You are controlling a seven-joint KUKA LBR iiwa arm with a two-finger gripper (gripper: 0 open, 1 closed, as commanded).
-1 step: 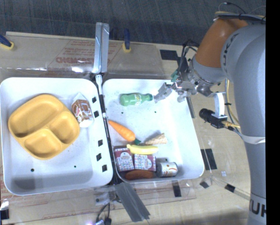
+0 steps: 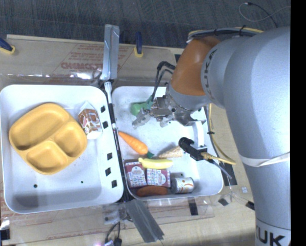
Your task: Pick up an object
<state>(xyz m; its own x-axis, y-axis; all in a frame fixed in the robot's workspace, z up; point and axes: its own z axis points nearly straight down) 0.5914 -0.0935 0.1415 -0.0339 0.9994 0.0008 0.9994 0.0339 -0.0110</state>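
— How many bins were there, and what was in them?

— Two shallow white bins, side by side. The left bin (image 2: pixel 56 191) held two things: one yellow moulded plate (image 2: pixel 48 137) with three rounded compartments, smooth and matte, and one small brown-and-white crinkled packet (image 2: pixel 90 121) just beside it, against the divider.

— And the right one?

— The right bin (image 2: pixel 127 122) held seven. One tapered orange carrot (image 2: pixel 132 143), one curved yellow banana (image 2: pixel 155 163), one pale, rough, bread-like wedge (image 2: pixel 171 151), one flat red-labelled pack (image 2: pixel 148 177), one glossy reddish-brown sausage (image 2: pixel 152 190) and one shiny metal can (image 2: pixel 183 184) lying on its side. The pack, sausage and can crowded the near wall.

— The seventh?

— One small green object (image 2: pixel 138 107), rounded, near the far left corner of that bin.

— Where was the gripper?

— The gripper (image 2: pixel 144 117) hung low, just beside the green object. I could not tell whether it was parted or closed, nor whether it touched the object.
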